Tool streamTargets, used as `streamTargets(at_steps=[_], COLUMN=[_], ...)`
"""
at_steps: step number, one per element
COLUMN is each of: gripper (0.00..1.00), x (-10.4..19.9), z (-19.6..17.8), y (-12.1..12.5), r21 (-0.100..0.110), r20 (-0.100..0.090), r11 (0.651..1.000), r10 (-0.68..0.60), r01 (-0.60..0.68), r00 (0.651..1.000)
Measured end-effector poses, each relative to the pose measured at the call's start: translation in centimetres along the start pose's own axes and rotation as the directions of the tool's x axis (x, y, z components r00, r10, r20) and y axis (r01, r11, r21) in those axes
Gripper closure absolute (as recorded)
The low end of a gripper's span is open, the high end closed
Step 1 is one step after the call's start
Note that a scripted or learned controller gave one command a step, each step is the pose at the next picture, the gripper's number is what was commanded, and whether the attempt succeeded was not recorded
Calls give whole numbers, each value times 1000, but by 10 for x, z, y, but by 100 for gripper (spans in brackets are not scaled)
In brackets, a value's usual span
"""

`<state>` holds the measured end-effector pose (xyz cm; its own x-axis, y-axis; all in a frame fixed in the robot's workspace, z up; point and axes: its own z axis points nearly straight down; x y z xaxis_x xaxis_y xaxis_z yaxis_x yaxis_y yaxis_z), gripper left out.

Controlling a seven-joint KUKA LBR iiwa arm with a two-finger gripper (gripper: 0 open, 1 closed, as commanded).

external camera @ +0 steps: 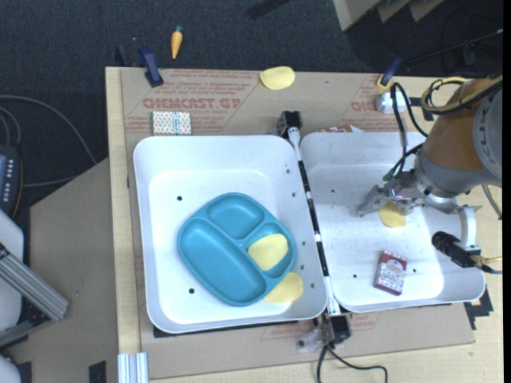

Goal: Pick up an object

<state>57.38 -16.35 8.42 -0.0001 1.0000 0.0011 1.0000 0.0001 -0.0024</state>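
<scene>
Where the right bin (351, 294) comes nearest, a small red box (390, 272) lies flat. Farther in, the pincer (389, 204) sits low, fingers spread and released, a yellow piece (393, 216) touching its near-right side, ungrasped.
</scene>
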Motion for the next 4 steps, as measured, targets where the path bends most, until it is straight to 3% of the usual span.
streamTargets(at_steps=[1,2,3,4], gripper=[0,0,0,100], x=[-5,-10,-35,-35], z=[-23,0,-1,-11], y=[-16,-23,-4,-3], r21=[-1,0,-4,-6], r20=[0,0,3,4], r11=[1000,1000,1000,1000], r10=[0,1,0,0], r01=[0,-1,0,0], r00=[1000,1000,1000,1000])
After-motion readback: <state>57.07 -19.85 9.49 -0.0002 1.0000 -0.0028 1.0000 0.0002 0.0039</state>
